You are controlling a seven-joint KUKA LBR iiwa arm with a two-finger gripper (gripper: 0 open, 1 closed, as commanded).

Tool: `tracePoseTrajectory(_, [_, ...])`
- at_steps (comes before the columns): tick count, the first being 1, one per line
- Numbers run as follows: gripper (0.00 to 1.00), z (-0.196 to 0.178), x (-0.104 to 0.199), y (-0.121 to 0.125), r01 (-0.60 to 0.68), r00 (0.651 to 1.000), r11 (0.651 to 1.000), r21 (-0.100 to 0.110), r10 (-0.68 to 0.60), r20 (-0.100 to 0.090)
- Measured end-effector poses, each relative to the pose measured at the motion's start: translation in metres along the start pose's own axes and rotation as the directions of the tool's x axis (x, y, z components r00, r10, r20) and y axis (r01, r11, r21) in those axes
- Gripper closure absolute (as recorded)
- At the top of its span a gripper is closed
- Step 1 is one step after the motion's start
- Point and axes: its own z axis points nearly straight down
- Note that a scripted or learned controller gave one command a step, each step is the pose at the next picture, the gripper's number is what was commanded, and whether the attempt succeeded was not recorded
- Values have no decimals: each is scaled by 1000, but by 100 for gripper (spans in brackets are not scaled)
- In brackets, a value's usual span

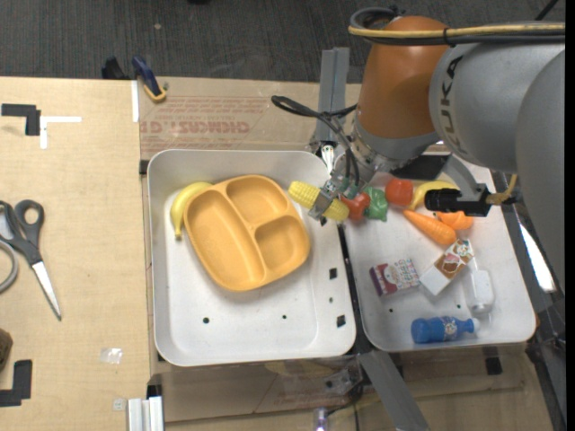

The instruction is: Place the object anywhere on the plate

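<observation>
An orange-yellow divided plate (244,233) lies in the left bin (269,330). A yellow corn cob (305,193) hangs over that bin's right rim, just past the plate's upper right edge. My gripper (331,196) comes down from the grey and orange arm (404,70) and is shut on the corn, with its fingers across the cob's middle. The cob's right end (339,210) sticks out below the fingers, toward the divider between the bins.
A banana (183,201) lies against the plate's upper left edge. The right bin (395,330) holds a red and green pepper (367,204), a carrot (431,227), a purple box (395,277), a small carton (454,259) and a blue bottle (445,329). Scissors (31,250) lie on the bench at left.
</observation>
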Motion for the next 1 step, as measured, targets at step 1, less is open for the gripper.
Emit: tracePoseTrajectory(1, [0, 0, 0, 0, -1, 1000, 1000, 0, 1, 0])
